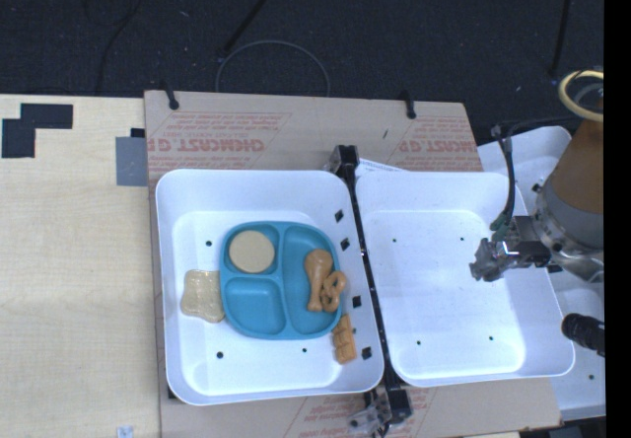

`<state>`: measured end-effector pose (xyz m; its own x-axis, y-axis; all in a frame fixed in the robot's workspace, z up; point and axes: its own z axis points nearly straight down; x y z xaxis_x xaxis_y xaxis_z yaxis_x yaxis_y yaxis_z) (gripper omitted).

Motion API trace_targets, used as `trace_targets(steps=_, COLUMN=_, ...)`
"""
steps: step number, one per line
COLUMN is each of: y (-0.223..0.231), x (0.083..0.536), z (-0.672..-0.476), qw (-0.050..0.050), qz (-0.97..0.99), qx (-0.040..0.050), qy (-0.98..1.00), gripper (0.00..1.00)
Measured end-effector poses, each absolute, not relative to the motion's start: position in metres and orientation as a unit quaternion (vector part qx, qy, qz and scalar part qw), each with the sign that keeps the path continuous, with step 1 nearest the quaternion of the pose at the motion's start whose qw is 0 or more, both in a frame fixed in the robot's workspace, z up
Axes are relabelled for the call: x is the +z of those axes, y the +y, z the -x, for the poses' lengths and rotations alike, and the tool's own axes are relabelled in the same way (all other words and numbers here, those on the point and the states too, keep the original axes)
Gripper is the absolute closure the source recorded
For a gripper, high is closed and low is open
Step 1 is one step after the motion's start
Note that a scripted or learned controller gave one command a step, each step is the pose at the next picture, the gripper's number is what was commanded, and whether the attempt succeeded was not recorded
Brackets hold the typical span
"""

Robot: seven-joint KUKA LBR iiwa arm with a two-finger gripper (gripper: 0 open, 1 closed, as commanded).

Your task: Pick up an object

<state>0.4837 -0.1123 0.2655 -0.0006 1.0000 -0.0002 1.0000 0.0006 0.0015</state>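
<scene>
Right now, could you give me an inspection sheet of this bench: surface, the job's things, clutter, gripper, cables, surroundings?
Surface: two white bins side by side, left bin and right bin, on cardboard.
Job's things: blue tray in the left bin, with a round cookie and a pretzel in it; a tan piece left of it, a brown piece at its lower right.
Clutter: nothing seen.
Gripper: gripper above the right bin's right side, nothing held.
Cables: cable down to the wrist; loops on the dark floor.
Surroundings: light wood bench.

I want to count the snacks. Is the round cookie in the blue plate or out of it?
In. The round cookie lies in the top-left compartment of the blue plate, with blue rim all around it.
</scene>
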Motion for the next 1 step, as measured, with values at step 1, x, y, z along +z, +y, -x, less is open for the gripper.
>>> trace_targets(steps=1, y=-0.0611, x=0.2661, z=-0.4953, qw=-0.002, qz=-0.705, qx=-0.0003, qy=0.709, gripper=1.0)
